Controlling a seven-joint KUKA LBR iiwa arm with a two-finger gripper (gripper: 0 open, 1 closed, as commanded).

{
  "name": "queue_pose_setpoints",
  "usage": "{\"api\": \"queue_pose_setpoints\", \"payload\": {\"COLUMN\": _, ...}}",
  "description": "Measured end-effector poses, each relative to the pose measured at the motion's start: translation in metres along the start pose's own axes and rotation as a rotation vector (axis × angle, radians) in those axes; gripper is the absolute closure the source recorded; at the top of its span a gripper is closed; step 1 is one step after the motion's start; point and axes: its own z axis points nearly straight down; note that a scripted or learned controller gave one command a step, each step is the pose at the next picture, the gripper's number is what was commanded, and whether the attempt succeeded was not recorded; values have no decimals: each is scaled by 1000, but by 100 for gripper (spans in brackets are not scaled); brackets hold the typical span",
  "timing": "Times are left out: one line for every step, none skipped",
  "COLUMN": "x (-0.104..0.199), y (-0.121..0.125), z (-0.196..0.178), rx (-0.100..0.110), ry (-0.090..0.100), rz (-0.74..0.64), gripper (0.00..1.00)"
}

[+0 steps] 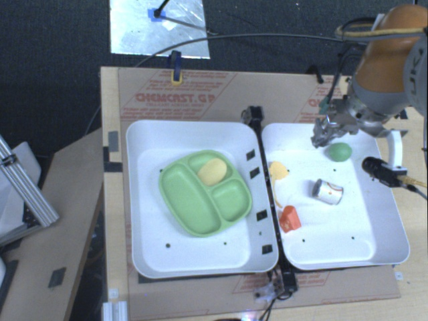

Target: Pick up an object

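The gripper (324, 134) hangs over the far part of the right bin (374, 246), its tip low near the floor; whether it is spread or pressed together I cannot tell, and nothing shows in its grasp. Just beside it, to the right, lies a round green ball (339, 152) with no long axis to speak of. Nearer the middle a small white can (328, 190) lies on its side, its long axis running left to right, dark end leftward. A yellow piece (278, 172) and an orange block (289, 219) sit by the divider. In the left bin (154, 259) a green tray (194, 209) carries a yellow lump (212, 171).
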Motion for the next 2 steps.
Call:
{"api": "queue_pose_setpoints", "payload": {"x": 59, "y": -9, "z": -5, "rx": 1, "ry": 1, "rz": 0, "gripper": 100}}
{"api": "queue_pose_setpoints", "payload": {"x": 105, "y": -24, "z": -5, "rx": 1, "ry": -1, "rz": 2, "gripper": 100}}
